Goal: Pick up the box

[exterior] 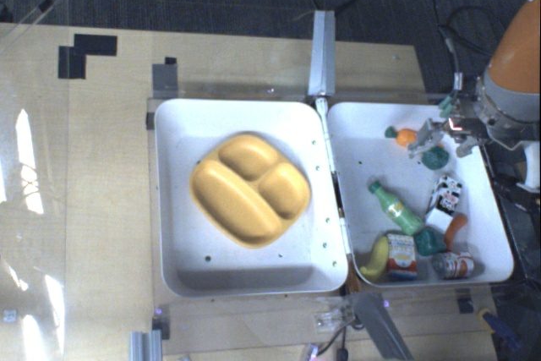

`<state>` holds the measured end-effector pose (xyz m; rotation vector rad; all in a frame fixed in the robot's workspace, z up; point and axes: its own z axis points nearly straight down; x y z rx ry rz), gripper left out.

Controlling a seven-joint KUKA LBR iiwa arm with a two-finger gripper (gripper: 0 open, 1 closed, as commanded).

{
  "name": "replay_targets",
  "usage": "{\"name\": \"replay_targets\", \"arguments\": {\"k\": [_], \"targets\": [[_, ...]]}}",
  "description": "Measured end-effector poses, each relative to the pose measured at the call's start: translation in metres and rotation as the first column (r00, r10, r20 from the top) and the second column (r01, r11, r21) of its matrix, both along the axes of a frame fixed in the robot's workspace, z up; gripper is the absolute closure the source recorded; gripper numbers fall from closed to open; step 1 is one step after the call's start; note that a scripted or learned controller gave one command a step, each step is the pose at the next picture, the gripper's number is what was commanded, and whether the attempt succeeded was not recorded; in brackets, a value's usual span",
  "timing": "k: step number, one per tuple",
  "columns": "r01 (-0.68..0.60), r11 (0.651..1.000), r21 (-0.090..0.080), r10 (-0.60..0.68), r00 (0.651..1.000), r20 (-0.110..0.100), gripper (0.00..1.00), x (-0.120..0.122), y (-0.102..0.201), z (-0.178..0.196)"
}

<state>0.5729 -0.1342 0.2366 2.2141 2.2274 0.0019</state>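
One box [445, 197] lies untouched in right bin [355, 139]; hand [445, 134], grip state unreadable, hovers near far rim, approach step; next, descend over box.

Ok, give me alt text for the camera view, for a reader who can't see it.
The gripper hovers over the far end of the right bin, away from the small box near its front edge. That box sits among a banana, a green bottle and a can; the left bin holds a yellow sectioned tray.
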Motion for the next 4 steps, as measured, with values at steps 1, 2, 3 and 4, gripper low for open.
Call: {"name": "replay_targets", "arguments": {"k": [1,2,3,4], "targets": [[0.131,0.991,0.001,-0.131,0.991,0.01,0.0,-0.048,0.045,-0.148],[0.176,0.984,0.002,-0.176,0.984,0.008,0.0,-0.019,0.047,-0.149],[0.176,0.984,0.004,-0.176,0.984,0.012,1.0,-0.016,0.048,-0.139],[0.176,0.984,0.004,-0.176,0.984,0.012,0.0,-0.017,0.048,-0.139]]}}
